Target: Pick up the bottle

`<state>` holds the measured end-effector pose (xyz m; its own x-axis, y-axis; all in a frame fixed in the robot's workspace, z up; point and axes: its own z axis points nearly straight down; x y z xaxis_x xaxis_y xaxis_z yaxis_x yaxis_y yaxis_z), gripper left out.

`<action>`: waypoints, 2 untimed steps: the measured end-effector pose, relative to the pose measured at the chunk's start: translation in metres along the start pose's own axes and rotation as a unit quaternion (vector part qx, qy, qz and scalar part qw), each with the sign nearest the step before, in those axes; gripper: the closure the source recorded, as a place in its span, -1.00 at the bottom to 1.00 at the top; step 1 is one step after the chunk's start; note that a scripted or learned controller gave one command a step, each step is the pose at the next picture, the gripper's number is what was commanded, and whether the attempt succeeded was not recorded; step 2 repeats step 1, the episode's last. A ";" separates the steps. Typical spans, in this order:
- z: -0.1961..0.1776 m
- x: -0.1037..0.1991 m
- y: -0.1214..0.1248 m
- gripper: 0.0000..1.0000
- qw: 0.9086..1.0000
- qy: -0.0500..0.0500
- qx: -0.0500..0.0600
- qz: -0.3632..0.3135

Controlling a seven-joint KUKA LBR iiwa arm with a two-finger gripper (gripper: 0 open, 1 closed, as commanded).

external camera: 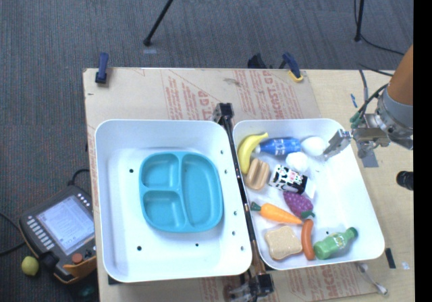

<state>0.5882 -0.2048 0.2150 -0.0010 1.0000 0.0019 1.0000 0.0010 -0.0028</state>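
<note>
The shallow white right-hand bin (370,226) carries a crowd of toy food. The green plastic bottle with a yellow cap (333,242) lies on its side in the near right corner of that bin, cap toward the right wall, just beside an orange sausage-shaped toy (308,238) and a tan slice of toy bread (283,242). A second candidate, a blue plastic bottle with a white label (279,146), lies along the far edge, touching a yellow toy banana (248,148) and beside a white egg-shaped toy (312,146).

My two-finger metal gripper (343,141) hangs over the far right part of the bin, near the egg; I cannot tell from here whether it is spread or pressed together, and nothing shows between its parts.

I judge the grasp has not begun. To do it well I would choose 1 bottle, align the fingers across its short axis, and descend on the body. The green one looks easier, having 1 open side, though the bin wall crowds its cap end. The blue one risks snagging the banana.
</note>
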 end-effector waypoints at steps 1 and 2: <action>-0.010 0.000 0.001 1.00 1.000 0.001 0.000 -0.001; -0.010 0.000 0.001 1.00 1.000 0.001 0.000 -0.001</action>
